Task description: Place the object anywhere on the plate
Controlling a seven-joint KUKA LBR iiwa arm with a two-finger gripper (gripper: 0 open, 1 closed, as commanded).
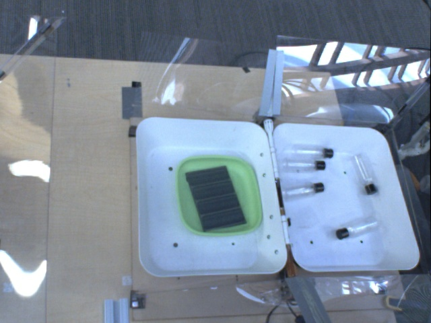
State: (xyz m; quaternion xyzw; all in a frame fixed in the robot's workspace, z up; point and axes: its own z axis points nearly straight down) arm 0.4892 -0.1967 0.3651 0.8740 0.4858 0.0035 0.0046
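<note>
Two white bins sit side by side on the wooden table [81, 214], touching along their inner edges. Whether the end effector is apart or together cannot be told.

The left bin [155, 251] holds a green plate [252, 197], square with rounded corners, lying flat near the bin's middle. A dark grey block [215, 198], ribbed across its top, lies wholly on the plate. It is turned slightly askew to the plate's edges, with green showing all round it. Nothing touches the block but the plate.

The right bin [401, 247] holds five clear tubes with black caps, all lying on their sides. Two of them, the top tube [311, 155] and the second tube [304, 166], lie close together near the bin's far left corner, caps pointing right. A third tube [303, 190] lies just below them, well apart from the pair. A fourth tube [364, 175] lies at a slant towards the bin's right side, cap at its near end. The fifth tube [353, 231] lies nearer the front edge, cap to the left.

A grey metal bar [271, 89] runs back from the seam between the bins. A small dark bracket [132, 101] sits on the table beyond the left bin's far left corner. Dark carpet [168, 12] lies past the table's far edge.
</note>
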